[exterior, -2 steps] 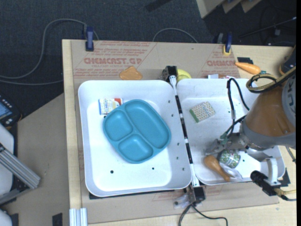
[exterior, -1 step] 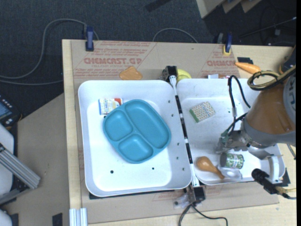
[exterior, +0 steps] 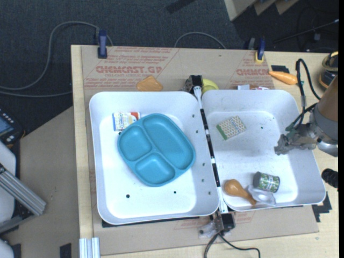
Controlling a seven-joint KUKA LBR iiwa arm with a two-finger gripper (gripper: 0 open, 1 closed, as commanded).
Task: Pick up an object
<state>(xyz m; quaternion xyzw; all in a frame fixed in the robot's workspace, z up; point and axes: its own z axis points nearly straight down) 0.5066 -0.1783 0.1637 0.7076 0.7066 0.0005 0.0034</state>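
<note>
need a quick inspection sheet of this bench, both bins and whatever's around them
surface: wooden bench bearing left bin and right bin, side by side
job's things: blue divided plate and small carton in left bin; patterned packet, green can, tan pear-shaped toy in right bin
clutter: orange items and, yellow object on the bench behind the bins
grippers: hand low over right bin's right side, nothing seen in it
cables: loops across top edge, held by blue clamps
surroundings: dark carpet
</note>
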